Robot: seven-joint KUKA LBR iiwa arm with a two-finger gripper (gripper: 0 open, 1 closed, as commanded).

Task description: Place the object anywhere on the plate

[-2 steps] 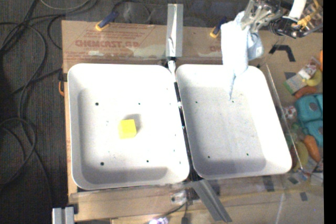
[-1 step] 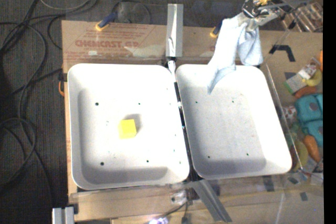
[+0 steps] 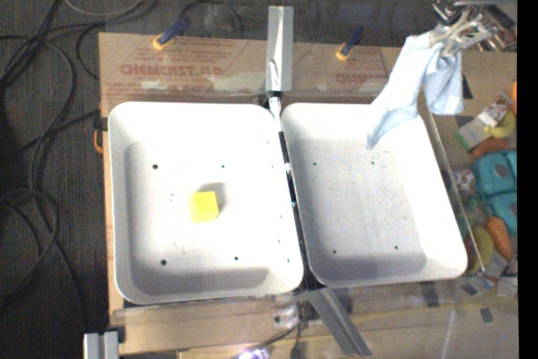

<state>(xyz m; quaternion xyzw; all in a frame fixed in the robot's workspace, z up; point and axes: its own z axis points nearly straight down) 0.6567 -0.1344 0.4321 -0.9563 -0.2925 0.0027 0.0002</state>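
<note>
Yellow block (image 3: 205,206) lies in left bin (image 3: 143,126) | pale blue cloth (image 3: 412,88) hangs from jaws (image 3: 458,34), over right bin (image 3: 437,261) | jaws pinching cloth

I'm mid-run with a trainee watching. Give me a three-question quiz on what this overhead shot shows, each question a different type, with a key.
1. True or false: the yellow block lies in the right bin.
2. Multiple choice: the light blue cloth hangs from the claw over which part of the right bin?
A. its near left corner
B. its far right corner
C. its middle
3. Fill in: the two bins sit on a sheet of ____.

Key
1. False. It lies on the floor of the left bin, a little left of the middle.
2. B
3. cardboard
</note>
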